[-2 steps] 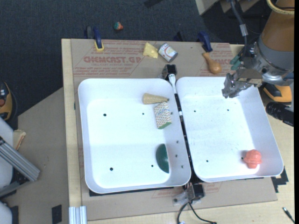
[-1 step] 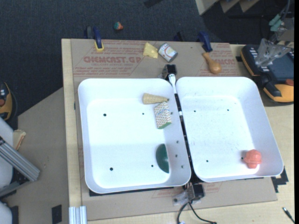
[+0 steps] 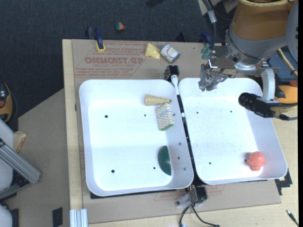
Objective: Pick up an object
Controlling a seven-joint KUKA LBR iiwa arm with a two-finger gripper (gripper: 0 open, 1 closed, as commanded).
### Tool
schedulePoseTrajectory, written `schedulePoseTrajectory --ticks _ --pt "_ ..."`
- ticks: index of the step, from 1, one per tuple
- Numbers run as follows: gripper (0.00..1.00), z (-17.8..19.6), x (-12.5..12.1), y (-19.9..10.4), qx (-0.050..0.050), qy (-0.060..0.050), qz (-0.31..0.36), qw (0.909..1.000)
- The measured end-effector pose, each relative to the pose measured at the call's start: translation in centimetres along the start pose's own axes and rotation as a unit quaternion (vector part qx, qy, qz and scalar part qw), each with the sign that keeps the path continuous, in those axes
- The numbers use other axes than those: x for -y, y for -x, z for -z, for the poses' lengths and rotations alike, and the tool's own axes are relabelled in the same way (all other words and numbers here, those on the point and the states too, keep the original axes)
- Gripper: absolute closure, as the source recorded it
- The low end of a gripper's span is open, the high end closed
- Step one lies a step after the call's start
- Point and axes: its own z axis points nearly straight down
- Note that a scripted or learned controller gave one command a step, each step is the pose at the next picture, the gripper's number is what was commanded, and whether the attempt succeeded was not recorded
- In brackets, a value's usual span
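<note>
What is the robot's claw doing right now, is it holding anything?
Gripper: over the far edge of the right bin, nothing seen between its fingers; open or closed cannot be told.

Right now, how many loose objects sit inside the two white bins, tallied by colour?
Tan: 1, cone, left bin
Patterned white-green: 1, packet, left bin
Dark green: 1, rounded piece, left bin
Pink-orange: 1, lump, right bin
Total: 4
</note>
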Motion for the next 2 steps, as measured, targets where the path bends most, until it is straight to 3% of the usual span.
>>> schedulePoseTrajectory --ticks 1,2 --pt "1.0 9.0 5.8 2.0 0.002 0.008 -0.006 0.9999" --pt "1.0 0.3 4.0 -8.1 0.001 0.001 -0.002 1.0"
